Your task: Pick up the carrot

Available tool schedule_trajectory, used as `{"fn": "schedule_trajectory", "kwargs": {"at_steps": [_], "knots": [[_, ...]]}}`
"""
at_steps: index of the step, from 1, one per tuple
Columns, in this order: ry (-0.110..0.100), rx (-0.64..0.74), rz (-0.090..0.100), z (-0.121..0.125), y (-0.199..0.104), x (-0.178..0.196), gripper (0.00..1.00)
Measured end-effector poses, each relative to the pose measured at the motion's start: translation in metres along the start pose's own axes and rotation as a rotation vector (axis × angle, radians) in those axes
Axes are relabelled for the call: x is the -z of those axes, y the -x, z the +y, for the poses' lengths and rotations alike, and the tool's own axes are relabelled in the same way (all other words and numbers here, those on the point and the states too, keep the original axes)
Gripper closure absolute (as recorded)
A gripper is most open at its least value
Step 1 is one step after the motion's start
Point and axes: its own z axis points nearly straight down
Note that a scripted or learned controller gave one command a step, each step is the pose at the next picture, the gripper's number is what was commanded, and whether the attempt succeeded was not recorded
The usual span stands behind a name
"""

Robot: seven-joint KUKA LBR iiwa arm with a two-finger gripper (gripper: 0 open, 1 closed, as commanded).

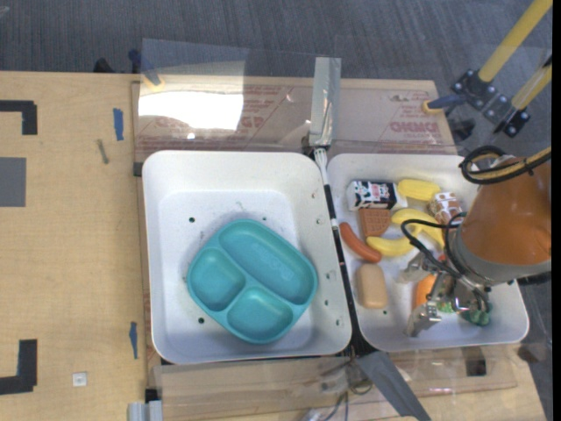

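Mostly hidden: orange carrot (424,289) under tool (429,310).

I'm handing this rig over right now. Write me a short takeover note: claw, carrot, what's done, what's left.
Claw: low in the right bin, near its front, right by the carrot; grip state unclear.
Carrot: orange piece in the right bin, partly hidden by the claw, beside the bread-coloured block.
Teal divided plate sits in the left bin.
Done: arm reached the carrot.
Left: confirm a grasp and lift.

Left bin (166,235): you see a teal divided plate (252,278).
Right bin (386,331): you see bananas (412,222), a sausage (359,242), a milk carton (371,193).
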Motion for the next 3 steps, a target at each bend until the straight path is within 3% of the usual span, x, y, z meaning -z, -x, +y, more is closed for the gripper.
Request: {"fn": "schedule_trajectory", "kwargs": {"at_steps": [1, 2, 3], "knots": [[0.001, 0.005, -0.011, 0.003, 0.003, 0.013, 1.0], [0.004, -0.208, -0.015, 0.076, -0.008, 0.106, 1.0], [0.002, 0.057, -0.015, 0.107, -0.003, 0.17, 1.0]]}}
